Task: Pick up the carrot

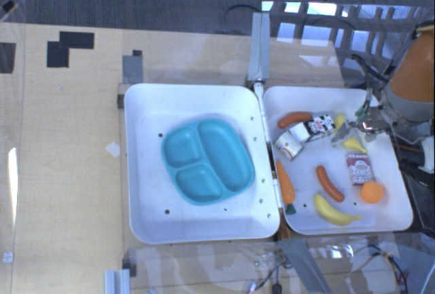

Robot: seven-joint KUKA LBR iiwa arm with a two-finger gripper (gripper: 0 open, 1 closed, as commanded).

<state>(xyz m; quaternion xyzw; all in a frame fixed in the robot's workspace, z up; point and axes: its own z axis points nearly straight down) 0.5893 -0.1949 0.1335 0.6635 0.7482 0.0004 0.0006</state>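
Well apart — carrot (285, 184) by bin's left wall, gripper (348, 128) jaws' state unclear

Wood bench (61, 150) w/ 2 white bins: left bin (146, 218), right bin (401, 218), side by side.

The carrot (285, 186) is pressed along the left wall of the right bin (401, 216), so that side is blocked, while bare floor is left on its right toward a sausage (329, 183) and a banana (333, 211). A small can (289, 145) is found just above its upper end. The left bin (143, 218) is taken up in the middle by a blue tray (206, 159).
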